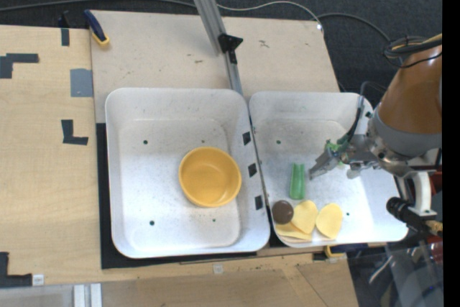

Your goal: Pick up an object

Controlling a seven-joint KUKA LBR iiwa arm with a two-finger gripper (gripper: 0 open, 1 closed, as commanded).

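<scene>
Upright in view, green block (297,181) beside gripper (321,167).

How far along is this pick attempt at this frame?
Done: the end effector is down inside the right bin, just right of the green block. In hand: nothing visibly held. The block, the brown ball and the pale yellow chip-like pieces lie on the right bin's floor; the yellow bowl sits in the left bin. Left: grasp and lift an object.
</scene>
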